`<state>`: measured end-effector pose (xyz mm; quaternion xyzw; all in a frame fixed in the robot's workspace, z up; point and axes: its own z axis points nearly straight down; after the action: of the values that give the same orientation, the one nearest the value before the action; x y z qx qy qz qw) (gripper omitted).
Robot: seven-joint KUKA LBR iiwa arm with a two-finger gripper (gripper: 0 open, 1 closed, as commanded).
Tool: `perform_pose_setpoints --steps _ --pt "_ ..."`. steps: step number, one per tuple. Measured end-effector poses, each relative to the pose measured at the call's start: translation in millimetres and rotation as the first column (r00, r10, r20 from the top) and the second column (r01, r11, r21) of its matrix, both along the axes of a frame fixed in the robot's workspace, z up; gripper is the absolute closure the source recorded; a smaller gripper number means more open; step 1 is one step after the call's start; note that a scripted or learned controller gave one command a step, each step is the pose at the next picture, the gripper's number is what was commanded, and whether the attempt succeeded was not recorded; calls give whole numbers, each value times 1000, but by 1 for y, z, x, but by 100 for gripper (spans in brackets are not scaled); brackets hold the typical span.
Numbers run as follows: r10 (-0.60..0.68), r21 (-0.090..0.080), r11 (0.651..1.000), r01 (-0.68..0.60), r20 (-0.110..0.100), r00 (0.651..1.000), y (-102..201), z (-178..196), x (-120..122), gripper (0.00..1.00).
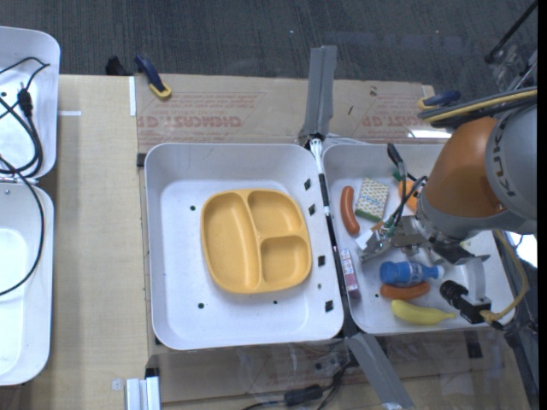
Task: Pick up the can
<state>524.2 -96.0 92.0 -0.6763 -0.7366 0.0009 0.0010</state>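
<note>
- Tool (379, 244) low in right bin (372, 310), centre-right of frame, just above blue bottle (408, 272); whether open or closed cannot be told.
- Place of can cannot be made out.
- Yellow divided plate (255, 239) lies in left bin (171, 229).

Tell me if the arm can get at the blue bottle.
Probably yes: the blue bottle lies uncovered beside the gripper, though an orange sausage crowds its near side.
</note>
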Motion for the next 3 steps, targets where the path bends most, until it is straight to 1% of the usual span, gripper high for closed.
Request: perform_pose_setpoints --steps 1,2,3 --pt "-74 -1 997 74 1 997 -28 -1 68 0" --pt "-102 8 995 102 -41 994 -38 1 124 0" --pt "-100 6 995 101 -49 994 -39 8 122 100"
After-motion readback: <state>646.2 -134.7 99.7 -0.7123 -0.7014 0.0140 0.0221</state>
